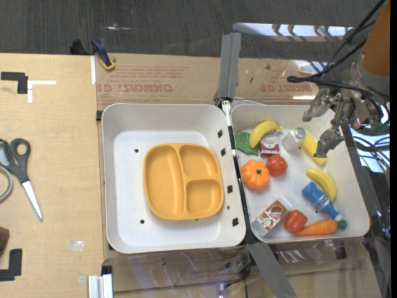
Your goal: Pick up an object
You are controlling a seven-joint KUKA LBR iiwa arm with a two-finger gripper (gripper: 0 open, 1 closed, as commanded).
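Yellow corn (310,144) partly hidden under fingers (327,140), their spread unclear, arm cut off.

Printed lettering runs across the brown cardboard sheet (161,79) lying behind the two white bins. It is upside down and mirrored from this angle; the larger line seems to read "OKMCAZI, GE", though that reading is uncertain, and a smaller line under it is too blurred to make out. More reversed letters, roughly "GP", show on the cardboard farther right. Small snack packets in the right bin (360,185) carry printed labels too small to read
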